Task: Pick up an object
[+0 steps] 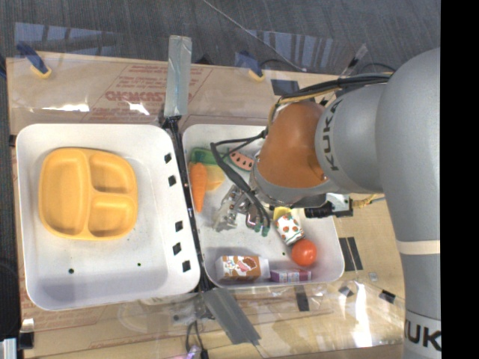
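My claw (238, 212) hangs low in the right bin (329, 264), its metal fingers pointing toward the bin's left side; I cannot tell whether it is released or clenched, and I see nothing between the tips. The nearest thing to pick is the carrot (198, 184), lying lengthwise along the bin's left wall, just beside my claw, with its green leafy top (200, 156) toward the far edge. A watermelon slice (241, 160) lies beyond, partly under my wrist. Close on the other side sits a small bottle with a yellow cap (288, 228), and touching it a red tomato (303, 253). Along the near wall lie a brown packet (241, 267) and a purple box (290, 276). My orange band (293, 146) and cables hide much of the bin's far half. The left bin (105, 275) bears a yellow divided tray (88, 193), well apart from me.
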`<state>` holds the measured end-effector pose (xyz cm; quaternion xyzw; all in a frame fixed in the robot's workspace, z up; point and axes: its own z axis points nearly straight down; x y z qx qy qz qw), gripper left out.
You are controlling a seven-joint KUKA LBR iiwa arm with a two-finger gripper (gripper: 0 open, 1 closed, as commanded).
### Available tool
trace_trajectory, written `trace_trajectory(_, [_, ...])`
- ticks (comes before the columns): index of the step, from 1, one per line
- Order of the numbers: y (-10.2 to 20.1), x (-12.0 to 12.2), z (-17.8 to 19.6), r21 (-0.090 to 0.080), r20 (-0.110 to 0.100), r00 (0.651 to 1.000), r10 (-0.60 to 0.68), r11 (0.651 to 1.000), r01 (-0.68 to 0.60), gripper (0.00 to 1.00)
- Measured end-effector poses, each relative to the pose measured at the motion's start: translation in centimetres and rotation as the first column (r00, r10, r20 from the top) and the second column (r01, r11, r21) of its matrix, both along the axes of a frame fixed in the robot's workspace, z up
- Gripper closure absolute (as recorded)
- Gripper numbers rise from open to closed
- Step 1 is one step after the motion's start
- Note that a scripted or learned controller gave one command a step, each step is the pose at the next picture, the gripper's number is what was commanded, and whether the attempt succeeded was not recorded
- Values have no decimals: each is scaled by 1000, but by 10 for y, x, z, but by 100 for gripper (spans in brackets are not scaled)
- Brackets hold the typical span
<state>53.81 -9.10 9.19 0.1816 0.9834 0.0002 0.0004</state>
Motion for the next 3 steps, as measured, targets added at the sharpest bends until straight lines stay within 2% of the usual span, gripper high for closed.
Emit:
trace_trajectory(1, [-7,15,0,0,0,934,-358,934,358,100])
trace_trajectory(2, [33,66,106,5,10,927,-374,927,374,100])
trace_trajectory(3, [-18,37,108,-1,-1,994,108,994,-108,100])
